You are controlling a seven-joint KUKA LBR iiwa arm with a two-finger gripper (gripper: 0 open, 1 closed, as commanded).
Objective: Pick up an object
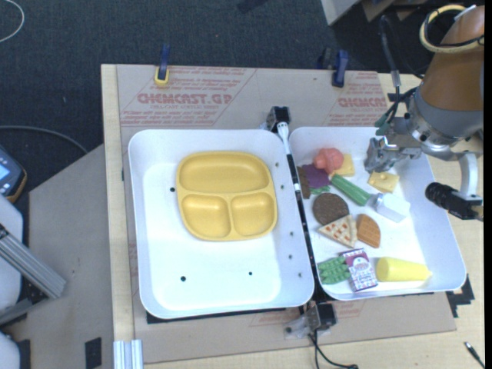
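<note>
Worktop (pixel 231 91): brown board with red lettering, fixed by a yellow-tipped clamp (pixel 162 68) at the far left and a blue clamp (pixel 339 68) at the far right.
Left bin (pixel 154 229): white and shallow, holding a yellow tray (pixel 227 193) with three compartments, one long and two small.
Right bin (pixel 438 229): white, touching the left bin along the centre seam, holding a scatter of toy food.
Arm (pixel 453 75): enters from the right, orange band above a grey wrist, over the far right part of the right bin.
Pincer (pixel 380 160): low over the far part of the right bin, just beside a yellow block; I cannot tell its state, and nothing is visibly held.
Yellow block (pixel 383 181): lies in the bin just in front of the pincer.
Pink piece (pixel 329 159): far left of the right bin, left of the pincer.
Purple piece (pixel 314 178): by the seam, just in front of the pink piece.
Green stick (pixel 350 188): lies at a slant mid-bin, ending near a white block (pixel 392 207).
Brown disc (pixel 330 205): mid-bin, with a pizza slice (pixel 339 230) just in front.
Bread piece (pixel 368 231): beside the pizza slice on its right.
Near row: green piece (pixel 333 270), small carton (pixel 359 271), yellow roll (pixel 401 269), left to right.
</note>
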